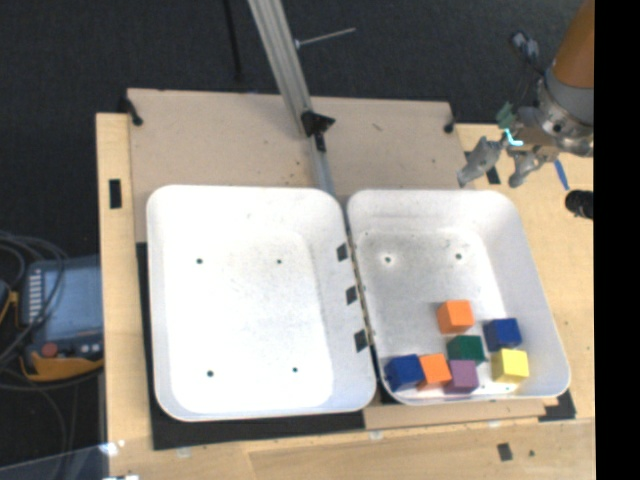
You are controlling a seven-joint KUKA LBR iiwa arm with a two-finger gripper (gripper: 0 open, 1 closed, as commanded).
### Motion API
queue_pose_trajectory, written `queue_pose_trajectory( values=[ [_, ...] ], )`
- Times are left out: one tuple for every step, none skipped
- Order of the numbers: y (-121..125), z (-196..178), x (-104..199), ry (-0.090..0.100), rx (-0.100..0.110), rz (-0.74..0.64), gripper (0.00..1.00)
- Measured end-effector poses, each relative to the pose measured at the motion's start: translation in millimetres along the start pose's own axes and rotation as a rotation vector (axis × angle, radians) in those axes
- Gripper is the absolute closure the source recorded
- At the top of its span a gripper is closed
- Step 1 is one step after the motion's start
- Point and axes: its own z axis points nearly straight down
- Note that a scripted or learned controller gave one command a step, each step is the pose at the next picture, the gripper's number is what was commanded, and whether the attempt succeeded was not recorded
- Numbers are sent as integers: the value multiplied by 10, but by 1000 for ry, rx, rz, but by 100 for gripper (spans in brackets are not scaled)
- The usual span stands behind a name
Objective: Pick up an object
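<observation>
Pale wooden bench fills most of the frame, with dark carpet beyond it along the top and a grey pendant with cables at the lower left edge.

Nearest the bottom of the frame, the right bin holds a cluster of small cubes in its lower right corner. Along its near wall sit a blue cube, an orange cube and a purple cube, touching side by side, with a yellow cube just to their right. Behind them lie a green cube and a second blue cube, and a little farther up a second orange cube stands slightly apart. The left bin lies beside it, their walls meeting at mid frame.

Farther back, at the upper right, the gripper hangs over the bench just beyond the right bin's far rim, well apart from all the cubes. Its two grey fingers are spread apart, with nothing between them and touching nothing. A slanted metal pole rises at the top centre.
</observation>
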Motion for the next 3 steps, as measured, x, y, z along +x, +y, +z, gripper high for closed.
queue_pose_trajectory(
  values=[
    [3,-37,-14,-6,-4,-2,0],
    [21,379,-25,-5,-1,-2,0],
    [77,814,-15,-5,-1,-5,0]
  ],
)
